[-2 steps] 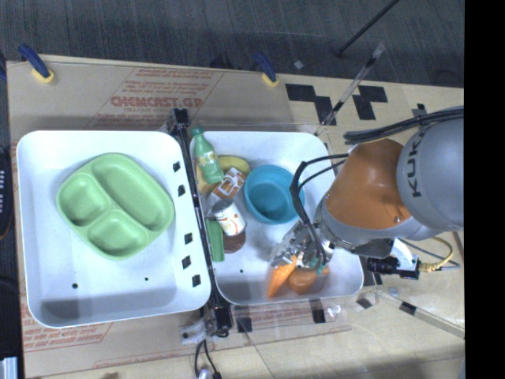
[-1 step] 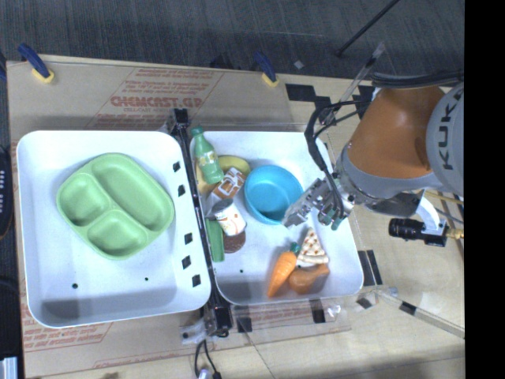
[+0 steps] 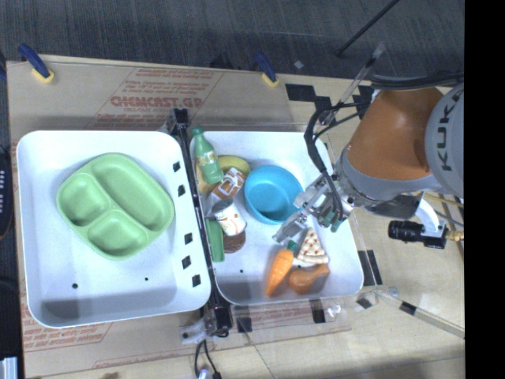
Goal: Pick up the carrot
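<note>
My gripper (image 3: 304, 226) hovers open and empty in the right bin (image 3: 347, 279), just above the carrot (image 3: 278, 272), which lies beside a pizza slice (image 3: 312, 247), so the grasp and lift are not yet done.

Two shallow white plastic bins (image 3: 31, 212) (image 3: 331, 287) sit side by side. The left one holds one pale green divided plate (image 3: 115, 204). The right holds one round blue bowl (image 3: 272, 193), one orange carrot (image 3: 278, 271), one green bottle (image 3: 205, 156), one yellow banana (image 3: 233, 164), and one pizza slice (image 3: 312, 247).
</note>
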### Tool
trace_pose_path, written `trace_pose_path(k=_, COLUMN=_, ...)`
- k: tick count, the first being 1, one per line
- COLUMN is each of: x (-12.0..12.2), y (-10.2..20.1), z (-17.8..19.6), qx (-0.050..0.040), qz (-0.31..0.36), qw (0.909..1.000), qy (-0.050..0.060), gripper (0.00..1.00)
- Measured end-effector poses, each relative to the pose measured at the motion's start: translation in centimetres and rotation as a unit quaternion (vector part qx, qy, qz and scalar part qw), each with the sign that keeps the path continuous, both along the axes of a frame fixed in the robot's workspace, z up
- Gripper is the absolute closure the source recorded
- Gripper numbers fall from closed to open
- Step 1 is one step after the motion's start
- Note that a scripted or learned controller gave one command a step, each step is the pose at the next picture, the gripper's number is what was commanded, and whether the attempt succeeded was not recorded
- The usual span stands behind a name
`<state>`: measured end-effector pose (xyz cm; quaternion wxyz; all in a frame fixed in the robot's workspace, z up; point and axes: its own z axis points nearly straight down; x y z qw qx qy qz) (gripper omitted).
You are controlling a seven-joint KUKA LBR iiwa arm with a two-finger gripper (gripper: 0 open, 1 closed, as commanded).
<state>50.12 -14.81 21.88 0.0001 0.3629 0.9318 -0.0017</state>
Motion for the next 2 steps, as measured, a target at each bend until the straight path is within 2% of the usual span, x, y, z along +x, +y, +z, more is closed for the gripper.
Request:
trace_pose_path(k=1, x=-2.5, y=0.8, z=-12.6, qx=0.0027, qz=0.212, qw=0.9772, qy=0.003, gripper=0.00)
trace_pose_path(k=2, x=-2.3, y=0.8, z=-11.5, qx=0.0021, qz=0.216, qw=0.9765, qy=0.003, gripper=1.00)
